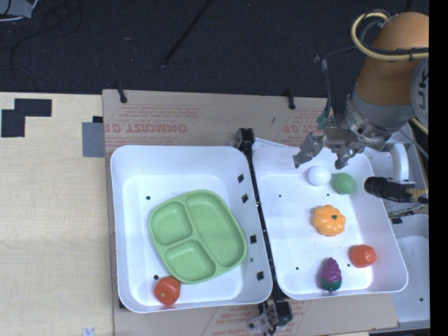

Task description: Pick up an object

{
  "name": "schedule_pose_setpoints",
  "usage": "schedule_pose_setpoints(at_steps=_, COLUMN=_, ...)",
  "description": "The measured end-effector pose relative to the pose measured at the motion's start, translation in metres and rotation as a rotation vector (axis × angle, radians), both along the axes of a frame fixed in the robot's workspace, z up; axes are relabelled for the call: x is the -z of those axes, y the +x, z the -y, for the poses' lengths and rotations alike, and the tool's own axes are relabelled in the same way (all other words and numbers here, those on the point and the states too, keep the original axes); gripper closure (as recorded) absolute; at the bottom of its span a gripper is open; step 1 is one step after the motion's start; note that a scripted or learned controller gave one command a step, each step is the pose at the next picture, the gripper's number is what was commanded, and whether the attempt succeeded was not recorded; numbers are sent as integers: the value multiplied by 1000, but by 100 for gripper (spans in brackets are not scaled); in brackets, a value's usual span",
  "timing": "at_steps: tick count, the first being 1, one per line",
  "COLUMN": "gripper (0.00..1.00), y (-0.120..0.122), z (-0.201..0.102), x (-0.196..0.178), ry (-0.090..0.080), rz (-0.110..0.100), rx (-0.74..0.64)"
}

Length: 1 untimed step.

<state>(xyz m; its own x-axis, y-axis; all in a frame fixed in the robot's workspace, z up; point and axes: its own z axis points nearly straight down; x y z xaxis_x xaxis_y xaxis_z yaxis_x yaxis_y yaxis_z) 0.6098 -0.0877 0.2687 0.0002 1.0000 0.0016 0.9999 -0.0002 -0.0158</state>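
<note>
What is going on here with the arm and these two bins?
The arm's gripper hangs open above the far end of the right bin, over a white ball and next to a green ball. It holds nothing. A toy pumpkin lies nearer in that bin. The left bin holds a green tray.

So the light wood surface (49,208) has a cardboard sheet (189,117) on it, with what looks like mirrored red lettering, and both white bins (133,163) sit side by side on that.
</note>
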Motion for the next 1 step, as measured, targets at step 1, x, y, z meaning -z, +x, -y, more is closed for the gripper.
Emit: schedule_pose_setpoints(at_steps=1, gripper=0, y=2, z=0, x=-7, ry=-1, rz=12, rx=-1)
